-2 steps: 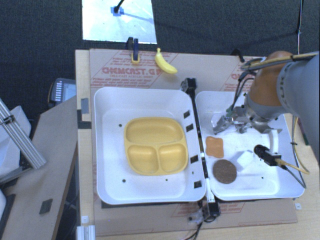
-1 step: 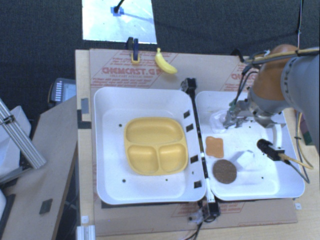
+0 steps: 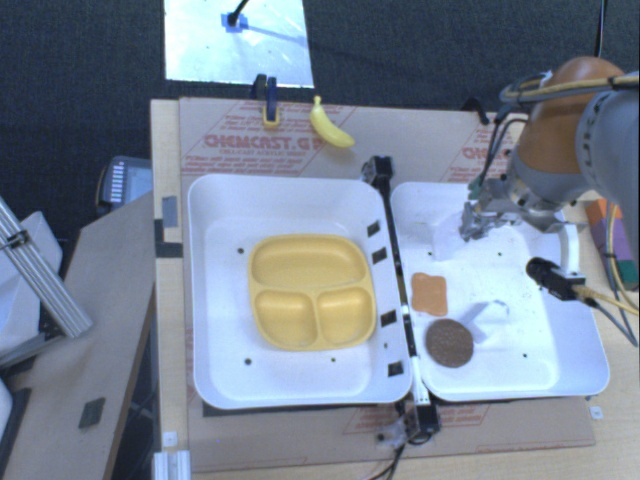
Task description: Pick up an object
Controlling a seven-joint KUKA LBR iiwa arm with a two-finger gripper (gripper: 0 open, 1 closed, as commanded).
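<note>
Left bin: a shallow white bin (image 3: pixel 215 268) with rounded corners and a smooth, slightly glossy floor is seen on the bench (image 3: pixel 420 133); a yellow plate (image 3: pixel 311 290) is held in it, near its centre.
Yellow plate: a rounded-square plastic tray is shown, divided into three wells, one wide well at 12 o'clock and two smaller ones at 6 o'clock.
Right bin: a second white bin (image 3: pixel 575 363) of the same make is set just beside the first, the two joined along a dark clipped seam; three small things are held in it.
Orange piece: a flat orange slab (image 3: pixel 429 293) with soft corners, like a slice of toast, is seen toward 9 o'clock in the right bin.
Brown disc: a round, dark brown, matt, grainy disc (image 3: pixel 450 342) is laid flat at about 7 o'clock in the right bin, just below the orange piece and apart from it.
Pale piece: a small whitish-grey thing (image 3: pixel 483 314) is seen just beside the disc, at its 1 o'clock; its shape cannot be told.
Claw: the claw (image 3: pixel 478 220) is placed over the right bin toward 11 o'clock, well apart from all three things; whether it is spread or pressed together cannot be told.
Bench: a banana (image 3: pixel 329 125), yellow and curved, is laid on the board beyond the left bin, at 12 o'clock.
</note>
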